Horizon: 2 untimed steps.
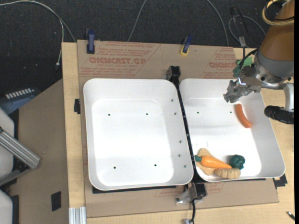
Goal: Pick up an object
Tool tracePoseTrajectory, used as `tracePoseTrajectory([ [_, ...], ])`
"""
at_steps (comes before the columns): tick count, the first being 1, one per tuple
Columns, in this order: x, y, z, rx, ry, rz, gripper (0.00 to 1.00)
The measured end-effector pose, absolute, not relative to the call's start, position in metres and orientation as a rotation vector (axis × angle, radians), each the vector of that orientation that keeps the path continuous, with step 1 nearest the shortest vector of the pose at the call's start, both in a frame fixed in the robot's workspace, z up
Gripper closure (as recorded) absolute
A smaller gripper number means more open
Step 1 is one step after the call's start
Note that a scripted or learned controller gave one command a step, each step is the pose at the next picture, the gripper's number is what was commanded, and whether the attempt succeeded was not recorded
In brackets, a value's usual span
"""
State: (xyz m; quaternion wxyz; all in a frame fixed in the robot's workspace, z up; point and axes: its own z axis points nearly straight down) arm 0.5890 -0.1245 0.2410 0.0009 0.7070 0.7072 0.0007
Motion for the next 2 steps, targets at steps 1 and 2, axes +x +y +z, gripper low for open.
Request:
tracePoseTrajectory([
  [1,0.590,-0.073,0.231,2.217,2.227,0.001,1.00],
  [2,0.603,-0.023,0.220,2.217,2.227,0.001,1.00],
])
